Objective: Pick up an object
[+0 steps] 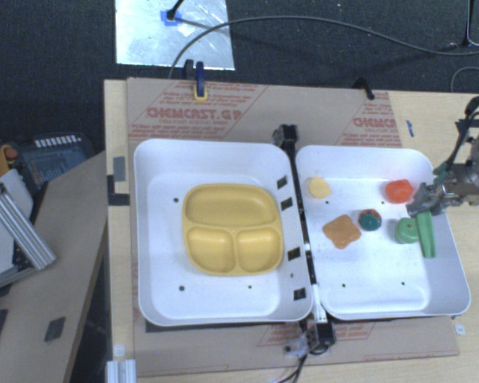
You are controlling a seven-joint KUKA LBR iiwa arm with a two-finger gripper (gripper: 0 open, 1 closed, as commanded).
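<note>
The single camera is fixed above the bench [247, 102] and looks down at a slant, from rather far. Both white bins, the left bin [156, 214] and the right bin [383, 290], fit inside the view. The arm [471, 178] enters from the right, perhaps partly cut off there.

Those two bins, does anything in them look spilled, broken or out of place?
Nothing stands out. The yellow tray lies flat in the left bin; small toys lie scattered, apart, in the right bin, none spilled over a rim.
</note>
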